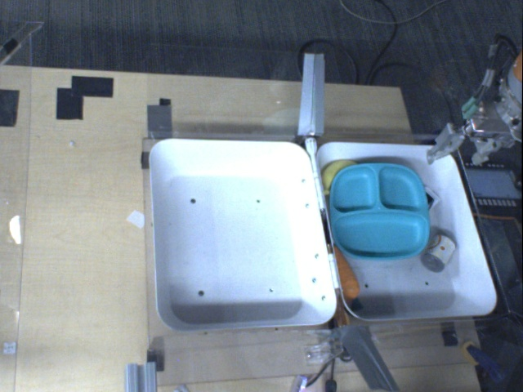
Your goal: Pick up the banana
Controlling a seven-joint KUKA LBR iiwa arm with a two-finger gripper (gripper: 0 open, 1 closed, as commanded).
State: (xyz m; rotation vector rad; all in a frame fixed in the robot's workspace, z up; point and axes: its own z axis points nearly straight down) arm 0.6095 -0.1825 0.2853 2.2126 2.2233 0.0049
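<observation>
Two white bins sit side by side on the wooden bench (82,243). The left bin (237,235) shows bare white floor with a few small dark dots. The right bin (466,296) holds the clutter.

A teal divided tray (380,211) lies upside-up in the right bin, taking up most of the upper middle part, three compartments visible. The banana (333,171) is at the upper left corner of the right bin, just beside the divider wall between bins; just a pale yellow curved bit shows, the rest is tucked under or behind the tray's left upper edge. It touches or nearly touches the tray, hard to tell which.

An orange object (348,278), probably a carrot, lies along the left wall of the right bin below the tray, lengthwise toward the near edge. A small grey-silver cylinder (438,251) sits just beside the tray's lower right corner, tilted on its side.

The gripper (448,141) is at the upper right corner of the right bin, over the rim, well apart from the banana with the tray between them. The arm's wrist (498,104) comes in from the right edge, metallic with cables. The finger area is small and blurred, so spread or pressed together cannot be judged. Nothing is seen between them.

A grey metal post (312,96) stands above the join of the two bins. Black tape patches (82,95) mark the bench at upper left.
</observation>
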